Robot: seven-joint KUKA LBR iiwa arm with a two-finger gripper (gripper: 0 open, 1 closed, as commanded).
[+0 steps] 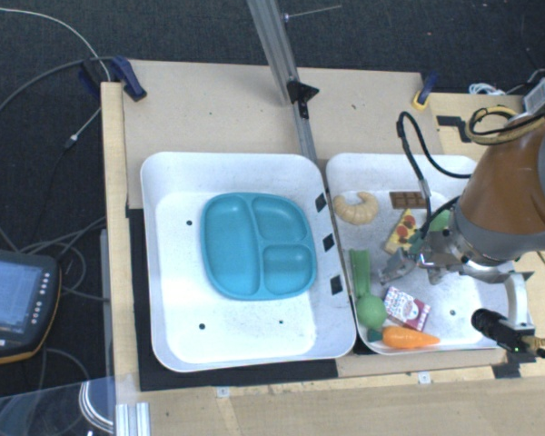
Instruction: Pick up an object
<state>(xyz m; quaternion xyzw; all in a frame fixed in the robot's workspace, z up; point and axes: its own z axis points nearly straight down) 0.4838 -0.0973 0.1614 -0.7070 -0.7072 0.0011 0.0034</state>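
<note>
We take the nearest things first: at the front rim of the right bin (454, 341) lies an orange carrot (410, 338), with a green lime-like fruit (371, 311) just beside it at its ten o'clock and a small pink-and-white packet (406, 308) at its twelve o'clock; a green stalk-shaped piece (360, 271) stands farther back along the bin's left wall; the gripper (409, 262) hangs low over the middle of this bin, at about twelve o'clock from the packet, and from this angle we cannot tell how wide it is parted, nor do we see anything caught in it; whether it touches the bin floor is also beyond us; the grey and orange arm (509, 198) rises behind it at three o'clock; farther on sit a yellow-and-red toy (401, 231), a brown chocolate-like bar (405, 200) and a tan croissant (356, 207) toward the back of the bin; the left bin (163, 243) carries a blue divided plate (259, 245) on the counter (209, 107); we judge the step in hand to be the descent or closing for a grasp, nothing yet lifted; the next move calls for a firm close on one single item, the packet or the yellow-and-red toy being nearest, then a straight lift clear of the neighbours.
</note>
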